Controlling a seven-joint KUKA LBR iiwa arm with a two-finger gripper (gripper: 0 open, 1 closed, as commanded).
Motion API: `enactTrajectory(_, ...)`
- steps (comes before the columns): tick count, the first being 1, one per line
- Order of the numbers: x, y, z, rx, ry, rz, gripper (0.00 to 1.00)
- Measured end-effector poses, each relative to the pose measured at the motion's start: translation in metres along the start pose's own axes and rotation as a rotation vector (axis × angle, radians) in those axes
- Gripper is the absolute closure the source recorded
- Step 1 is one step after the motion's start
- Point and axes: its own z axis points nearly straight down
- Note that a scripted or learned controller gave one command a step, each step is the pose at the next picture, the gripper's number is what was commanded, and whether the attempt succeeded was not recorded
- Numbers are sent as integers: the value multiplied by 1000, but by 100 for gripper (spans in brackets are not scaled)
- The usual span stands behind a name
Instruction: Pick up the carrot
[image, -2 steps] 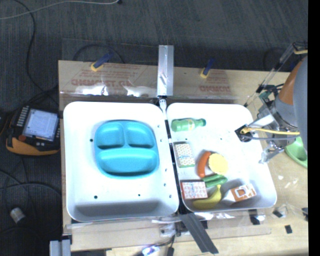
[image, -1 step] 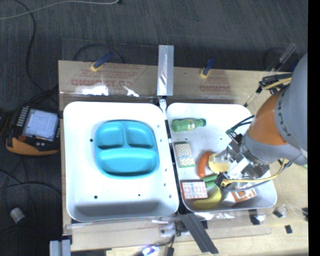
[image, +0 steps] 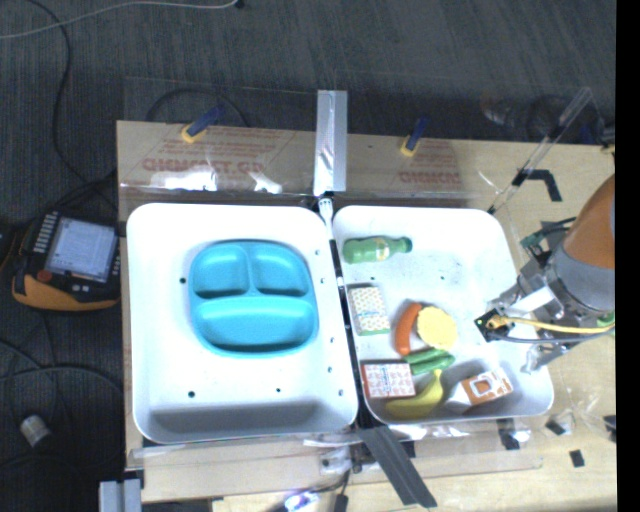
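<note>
The carrot (image: 405, 327) is a small orange piece lying near the middle of the right bin (image: 470, 225). It touches a yellow round piece (image: 436, 326) on its right. My gripper (image: 541, 356) hangs over the right bin's right rim, well to the right of the carrot and apart from it. Nothing shows between it and the carrot except bare bin floor.
The right bin also holds a green bottle (image: 375, 248), two patterned boxes (image: 368, 309) (image: 387, 379), a green vegetable (image: 430, 360), a yellow banana (image: 420, 397) and an orange-and-white box (image: 487, 386). A blue divided plate (image: 252, 297) lies in the left bin (image: 160, 400).
</note>
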Motion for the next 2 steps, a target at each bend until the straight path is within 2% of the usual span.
enactTrajectory(1, 62, -56, 7, 2, 0, -199, 0)
enactTrajectory(2, 62, -56, 7, 2, 0, -199, 0)
